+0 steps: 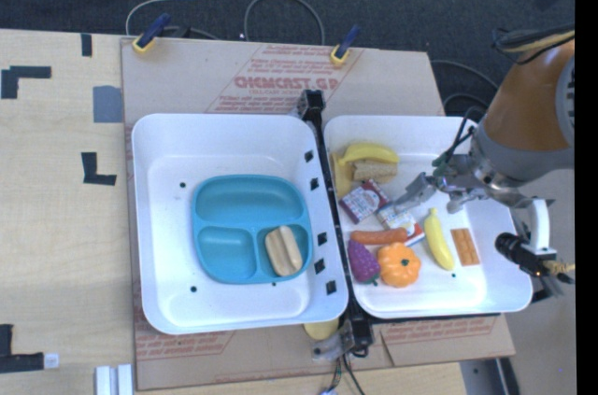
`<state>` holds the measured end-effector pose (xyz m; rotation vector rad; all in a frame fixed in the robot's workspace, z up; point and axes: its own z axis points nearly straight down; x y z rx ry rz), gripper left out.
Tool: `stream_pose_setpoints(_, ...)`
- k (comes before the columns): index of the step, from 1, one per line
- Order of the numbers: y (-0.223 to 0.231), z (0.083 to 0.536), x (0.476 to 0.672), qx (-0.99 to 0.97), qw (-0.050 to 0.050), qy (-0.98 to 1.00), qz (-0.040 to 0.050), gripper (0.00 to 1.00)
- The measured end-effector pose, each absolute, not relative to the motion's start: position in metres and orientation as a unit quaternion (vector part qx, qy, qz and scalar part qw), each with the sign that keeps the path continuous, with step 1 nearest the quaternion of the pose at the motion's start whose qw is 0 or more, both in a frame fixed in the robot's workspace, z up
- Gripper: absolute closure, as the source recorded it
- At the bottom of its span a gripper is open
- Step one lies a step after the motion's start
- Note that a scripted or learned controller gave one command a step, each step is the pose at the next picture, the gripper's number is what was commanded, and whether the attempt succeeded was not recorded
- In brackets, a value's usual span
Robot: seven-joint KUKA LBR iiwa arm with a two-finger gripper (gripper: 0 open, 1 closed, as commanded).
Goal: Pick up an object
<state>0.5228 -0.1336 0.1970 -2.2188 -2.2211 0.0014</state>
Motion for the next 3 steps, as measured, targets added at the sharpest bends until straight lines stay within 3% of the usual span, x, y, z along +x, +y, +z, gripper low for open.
stream_pose_setpoints(1, -0.145, 0.082, 0.523, -0.707, -0.004, -0.707, -0.001, 0.0)
stream_pose_setpoints(2, -0.146, 0.097, 0.523, -0.707, -0.005, -0.707, -0.0011, 1.0)
stream_pose_setpoints(3, -0.014, 0.189, 0.53, -0.702, -0.001, -0.712, -0.0041, 1.0)
